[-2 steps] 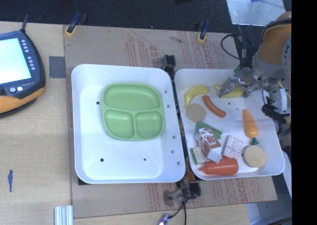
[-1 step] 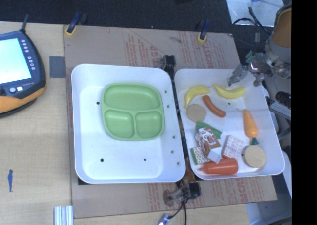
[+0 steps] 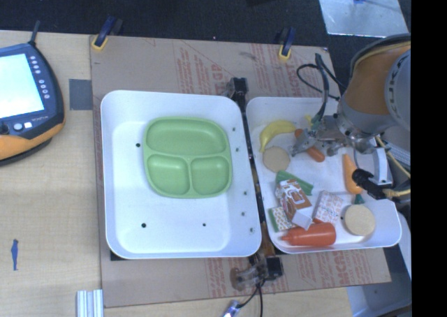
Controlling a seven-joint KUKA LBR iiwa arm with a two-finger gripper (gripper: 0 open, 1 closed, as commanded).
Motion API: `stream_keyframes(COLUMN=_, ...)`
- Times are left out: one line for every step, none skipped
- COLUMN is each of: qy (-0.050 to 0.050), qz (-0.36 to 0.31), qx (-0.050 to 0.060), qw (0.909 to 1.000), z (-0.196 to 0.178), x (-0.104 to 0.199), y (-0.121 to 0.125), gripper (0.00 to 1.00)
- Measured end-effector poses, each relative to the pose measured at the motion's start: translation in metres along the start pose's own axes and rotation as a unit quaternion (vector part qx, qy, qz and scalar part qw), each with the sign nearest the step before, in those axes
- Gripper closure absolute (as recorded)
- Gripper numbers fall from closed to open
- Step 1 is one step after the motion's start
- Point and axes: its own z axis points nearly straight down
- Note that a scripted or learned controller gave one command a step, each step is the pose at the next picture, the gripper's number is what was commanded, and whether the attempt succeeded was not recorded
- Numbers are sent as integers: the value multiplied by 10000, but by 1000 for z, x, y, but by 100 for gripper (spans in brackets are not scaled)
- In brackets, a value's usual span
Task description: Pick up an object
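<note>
One fixed camera watches me from above the table [image 3: 56, 239], tilted slightly so it takes in the left bin [image 3: 126, 169] and the right bin [image 3: 380, 239] together from a moderate height; my arm [image 3: 377, 85] enters from its right.

No legible text anywhere.
</note>
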Motion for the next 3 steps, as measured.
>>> stream_keyframes(qy=3, qz=10, qx=-13, qw=10000, z=-1, x=-41, y=43, gripper=0)
stream_keyframes(qy=4, qz=-4, qx=-8, qw=10000, z=-12, x=-41, y=44, gripper=100)
stream_keyframes(qy=3, qz=16, qx=-15, qw=10000, z=-110, x=-15, y=-14, gripper=100)
